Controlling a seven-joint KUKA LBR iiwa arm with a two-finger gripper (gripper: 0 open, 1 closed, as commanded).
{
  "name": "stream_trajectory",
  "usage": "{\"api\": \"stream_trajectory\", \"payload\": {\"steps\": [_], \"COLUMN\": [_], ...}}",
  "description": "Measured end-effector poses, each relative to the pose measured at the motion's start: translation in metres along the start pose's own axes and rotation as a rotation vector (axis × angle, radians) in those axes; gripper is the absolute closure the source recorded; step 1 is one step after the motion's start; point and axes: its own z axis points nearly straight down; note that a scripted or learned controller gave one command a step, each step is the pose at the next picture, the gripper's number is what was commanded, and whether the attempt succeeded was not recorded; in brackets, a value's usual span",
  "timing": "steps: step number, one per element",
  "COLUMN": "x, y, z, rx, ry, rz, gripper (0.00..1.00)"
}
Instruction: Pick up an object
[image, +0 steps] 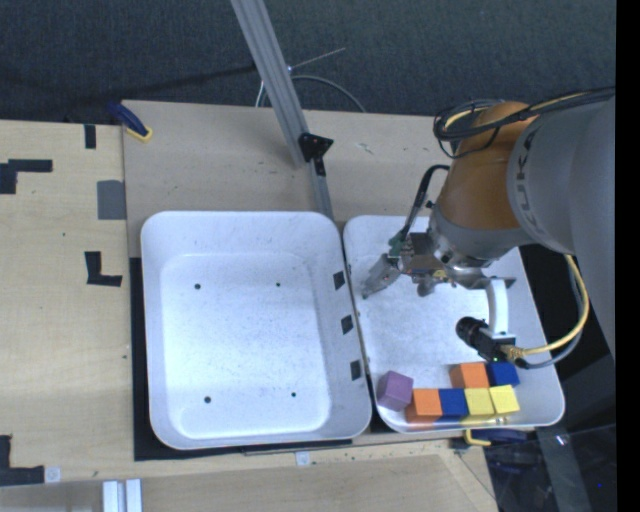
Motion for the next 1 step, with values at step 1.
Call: {"api": "stream_trajectory", "payload": {"steps": [1], "x": [0.0530], "y": [-0.0246], "z": [0.0000], "rx": [0.004], "ry": [0.002], "rz": [-0.004], "gripper": [0.00]}}
